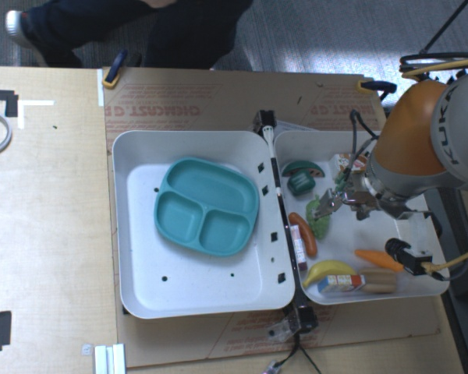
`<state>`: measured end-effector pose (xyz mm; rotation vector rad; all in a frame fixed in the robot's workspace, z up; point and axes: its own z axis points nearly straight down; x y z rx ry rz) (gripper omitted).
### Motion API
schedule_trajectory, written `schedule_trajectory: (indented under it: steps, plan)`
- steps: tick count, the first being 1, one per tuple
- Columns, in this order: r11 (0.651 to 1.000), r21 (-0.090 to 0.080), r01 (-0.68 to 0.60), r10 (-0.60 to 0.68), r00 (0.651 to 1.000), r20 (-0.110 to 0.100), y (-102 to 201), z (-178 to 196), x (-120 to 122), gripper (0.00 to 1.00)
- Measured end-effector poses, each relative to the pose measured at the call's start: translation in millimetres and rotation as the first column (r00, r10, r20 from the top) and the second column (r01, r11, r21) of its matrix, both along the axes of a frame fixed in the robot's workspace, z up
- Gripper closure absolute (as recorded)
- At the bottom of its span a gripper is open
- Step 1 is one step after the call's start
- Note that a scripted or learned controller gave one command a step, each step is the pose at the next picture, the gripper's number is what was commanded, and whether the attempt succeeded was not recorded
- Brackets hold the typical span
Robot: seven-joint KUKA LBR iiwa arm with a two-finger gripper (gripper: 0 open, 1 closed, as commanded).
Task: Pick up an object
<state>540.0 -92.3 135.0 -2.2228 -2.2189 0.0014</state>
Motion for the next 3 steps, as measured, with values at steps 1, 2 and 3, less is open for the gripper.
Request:
schedule_trajectory:
  steps: [1,2,3]
  plan:
    - [1.0,0.0,-0.001,0.001,1.0,0.001,0,-43,38,0.0]
    - [1.0,0.0,0.002,-0.002,1.0,0.001,-1,-33,38,1.0]
    - [1.0,-0.001,-0.004,0.004,1.0,0.002,33,146,-36,1.0]
